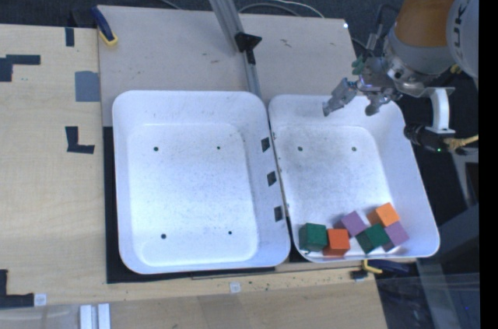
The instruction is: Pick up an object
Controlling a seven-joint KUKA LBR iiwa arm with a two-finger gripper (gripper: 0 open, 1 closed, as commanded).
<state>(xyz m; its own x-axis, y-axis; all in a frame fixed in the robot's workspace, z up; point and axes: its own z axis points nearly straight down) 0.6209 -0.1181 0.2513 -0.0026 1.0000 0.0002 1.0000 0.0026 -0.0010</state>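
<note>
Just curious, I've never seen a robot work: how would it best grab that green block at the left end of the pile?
Probably from straight above, pinching the green block across its near and far faces. Its left side is free, but an orange block sits against its right, so the end effector has little room there.

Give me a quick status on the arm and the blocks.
Tool open, holding nothing, over right white bin's far edge. Small coloured cubes clustered at its near end, well apart from tool. Nothing between them.
</note>
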